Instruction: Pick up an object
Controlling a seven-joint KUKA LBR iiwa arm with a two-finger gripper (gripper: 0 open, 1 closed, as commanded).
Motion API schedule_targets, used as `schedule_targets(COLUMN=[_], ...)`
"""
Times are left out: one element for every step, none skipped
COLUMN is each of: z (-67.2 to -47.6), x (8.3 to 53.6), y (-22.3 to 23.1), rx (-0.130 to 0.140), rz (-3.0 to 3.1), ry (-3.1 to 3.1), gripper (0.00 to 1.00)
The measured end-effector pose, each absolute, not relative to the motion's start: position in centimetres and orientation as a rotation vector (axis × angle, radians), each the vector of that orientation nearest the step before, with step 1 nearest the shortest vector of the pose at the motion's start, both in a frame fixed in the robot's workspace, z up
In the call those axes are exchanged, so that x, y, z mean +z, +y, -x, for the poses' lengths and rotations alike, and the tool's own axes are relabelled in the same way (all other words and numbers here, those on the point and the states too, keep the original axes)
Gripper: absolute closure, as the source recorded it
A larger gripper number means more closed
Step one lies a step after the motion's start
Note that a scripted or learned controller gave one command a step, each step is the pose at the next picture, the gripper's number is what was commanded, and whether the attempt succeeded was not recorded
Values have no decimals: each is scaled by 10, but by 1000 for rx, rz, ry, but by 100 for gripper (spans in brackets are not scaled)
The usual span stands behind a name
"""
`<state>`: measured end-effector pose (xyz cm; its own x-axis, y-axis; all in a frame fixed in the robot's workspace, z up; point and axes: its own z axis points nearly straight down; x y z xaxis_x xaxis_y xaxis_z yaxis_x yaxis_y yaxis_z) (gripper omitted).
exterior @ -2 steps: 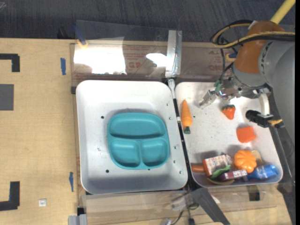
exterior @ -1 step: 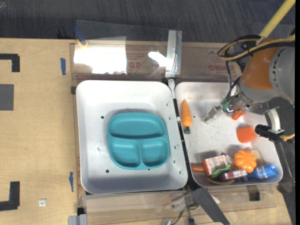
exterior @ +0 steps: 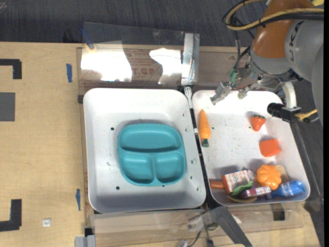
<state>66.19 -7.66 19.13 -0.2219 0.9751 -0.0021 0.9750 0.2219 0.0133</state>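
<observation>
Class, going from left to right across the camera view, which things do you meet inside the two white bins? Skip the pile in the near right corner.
Teal tray → carrot → strawberry → orange block.

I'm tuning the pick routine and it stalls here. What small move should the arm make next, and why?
Probably come down and forward into the right bin, toward the carrot. The gripper hovers over the bin's far rim with nothing between its fingers, and the carrot lies alone near the left wall, apart from the cluttered near corner.
</observation>
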Motion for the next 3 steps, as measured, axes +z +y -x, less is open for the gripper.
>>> schedule_targets(z=[-667,-666,-612], x=[88,86,87], y=[-96,-108,-113], rx=[1,1,3], rz=[-1909,-1766,-1841], ry=[2494,2609,2542], gripper=[0,0,0])
